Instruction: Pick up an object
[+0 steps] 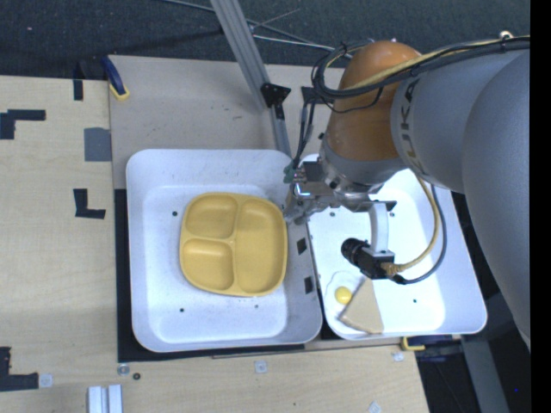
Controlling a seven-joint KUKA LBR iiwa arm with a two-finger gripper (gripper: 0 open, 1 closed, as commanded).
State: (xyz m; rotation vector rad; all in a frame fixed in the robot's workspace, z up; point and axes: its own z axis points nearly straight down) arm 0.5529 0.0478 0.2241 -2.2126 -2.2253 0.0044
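A yellow plate (233, 243) with three compartments lies flat in the left bin (164, 188). In the right bin (448, 304), near its front left corner, a white fried-egg piece with a yellow yolk (342, 292) lies against a tan wedge-shaped slice (366, 312). My gripper (300, 198) hangs over the ridge between the two bins, just off the plate's upper right rim and well behind the egg and slice. The wrist and the arm's bulk hide the back of the right bin.
A slanted metal pole (250, 58) rises behind the bins. A blue and yellow clamp (114, 77) sits at the bench's back left corner. Black tape marks (86, 203) lie on the wooden surface to the left.
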